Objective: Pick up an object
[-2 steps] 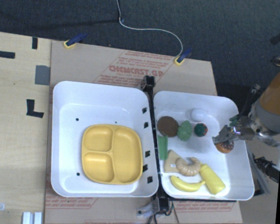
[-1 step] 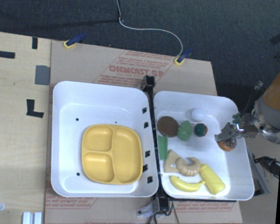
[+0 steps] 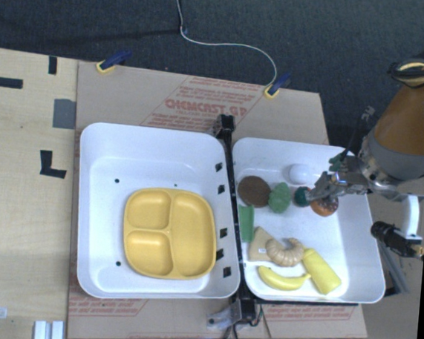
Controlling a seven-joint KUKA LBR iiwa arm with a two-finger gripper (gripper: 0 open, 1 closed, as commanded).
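Camera view | gripper (image 3: pixel 322 192) low at right bin's (image 3: pixel 353 249) far right edge, by orange object (image 3: pixel 325 207) | grip state: cannot tell | nothing lifted yet

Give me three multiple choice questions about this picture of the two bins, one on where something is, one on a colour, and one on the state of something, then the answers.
1. Where does the plate lie?
A. In the left bin
B. In the right bin
C. On the bare bench

2. What colour is the plate?
A. Blue
B. Yellow
C. Red

3. How does the banana lie?
A. Hanging from the tool
B. On the plate
C. On the floor of the right bin, near its front wall

Answers: 1 A, the plate sits in the middle of the left bin. 2 B, all its compartments are yellow. 3 C, the banana rests flat in the right bin, apart from the tool.
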